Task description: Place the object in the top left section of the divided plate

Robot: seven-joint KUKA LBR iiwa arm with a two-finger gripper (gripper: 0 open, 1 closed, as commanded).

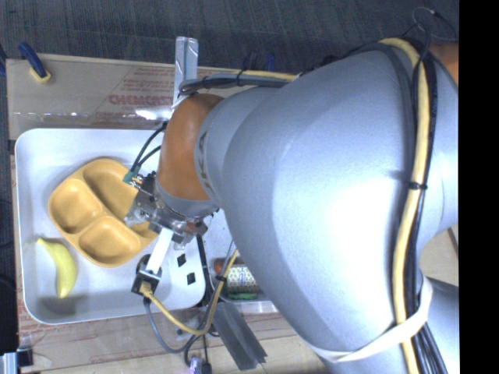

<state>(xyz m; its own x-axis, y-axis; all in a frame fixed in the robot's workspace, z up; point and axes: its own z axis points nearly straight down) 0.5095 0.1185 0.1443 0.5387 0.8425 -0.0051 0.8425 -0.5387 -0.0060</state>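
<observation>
Lying in the white bin (27, 170), the yellow banana (62, 265) rests just beside the divided plate (78, 205), off its lower left rim and outside every section. The gripper (158, 218) hangs at the plate's right edge, beneath the grey arm (312, 209); whether it is open or closed cannot be told.
</observation>
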